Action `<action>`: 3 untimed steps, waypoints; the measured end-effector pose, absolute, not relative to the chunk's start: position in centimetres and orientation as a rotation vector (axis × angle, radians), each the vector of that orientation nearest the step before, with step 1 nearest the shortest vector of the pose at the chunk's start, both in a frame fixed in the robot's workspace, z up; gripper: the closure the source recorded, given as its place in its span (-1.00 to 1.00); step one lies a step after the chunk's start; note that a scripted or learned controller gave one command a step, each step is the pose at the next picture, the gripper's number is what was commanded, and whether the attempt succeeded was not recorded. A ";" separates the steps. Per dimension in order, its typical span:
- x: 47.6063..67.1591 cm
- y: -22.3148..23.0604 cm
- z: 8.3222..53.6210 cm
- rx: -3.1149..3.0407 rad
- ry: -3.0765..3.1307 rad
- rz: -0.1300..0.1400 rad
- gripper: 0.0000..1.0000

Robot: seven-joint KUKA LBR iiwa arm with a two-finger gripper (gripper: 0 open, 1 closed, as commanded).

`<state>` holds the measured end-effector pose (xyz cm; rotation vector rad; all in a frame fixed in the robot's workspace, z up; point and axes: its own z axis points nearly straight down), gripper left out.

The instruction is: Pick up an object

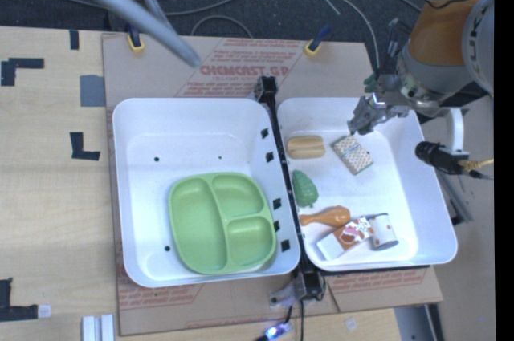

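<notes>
patterned packet lies in the right bin, upper part, just right of the bread roll | gripper hangs close above the packet's upper edge, its opening I cannot tell | green toy, chicken leg, small can lie lower | green divided plate is in the left bin

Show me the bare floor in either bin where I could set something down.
Left bin: bare floor above the green divided plate and along its left wall. Right bin: a bare strip by the right wall, below the gripper. It is crowded near the divider, with the bread roll, patterned packet, green toy, drumstick and can.
</notes>
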<state>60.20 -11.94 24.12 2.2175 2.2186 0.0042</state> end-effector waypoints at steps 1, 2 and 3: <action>61.1 -5.9 24.5 2.215 2.231 0.002 1.00; 62.0 -0.5 22.8 2.217 2.230 -0.003 1.00; 63.3 4.8 22.6 2.215 2.230 0.000 1.00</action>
